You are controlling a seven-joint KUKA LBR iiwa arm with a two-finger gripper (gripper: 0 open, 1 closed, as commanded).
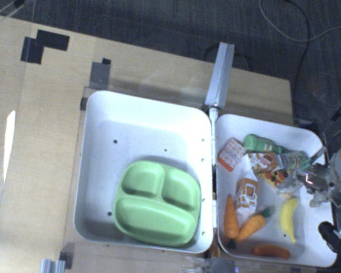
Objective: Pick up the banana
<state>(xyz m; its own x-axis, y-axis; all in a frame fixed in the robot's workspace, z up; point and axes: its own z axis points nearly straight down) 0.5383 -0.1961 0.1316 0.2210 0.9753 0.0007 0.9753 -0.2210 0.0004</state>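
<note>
Yellow banana (289, 218) is lying in the right bin (288, 127), toward its right side, running lengthwise from the far end to the near end of the view. It is sitting free on the white floor, with nothing clamped on it.

Gripper (314, 181) is hanging over the right bin's right edge, just beyond the banana's far tip and a little to its right. Whether it is open or closed: cannot tell, the working end is blurring into the wrappers beside it. Contact with the banana: cannot tell.

Other contents of the right bin:
- two carrots (231, 218) (253, 224) are lying left of the banana, meeting at their near ends
- a red sausage (271, 251) is lying near the front wall
- a small carton (247, 194) is sitting above the carrots
- a green bottle (263, 144) is lying at the back
- crumpled wrappers (275, 166) are lying between the bottle and the banana

A green divided plate (159, 203) is sitting in the left bin (146, 128), toward the front.
</note>
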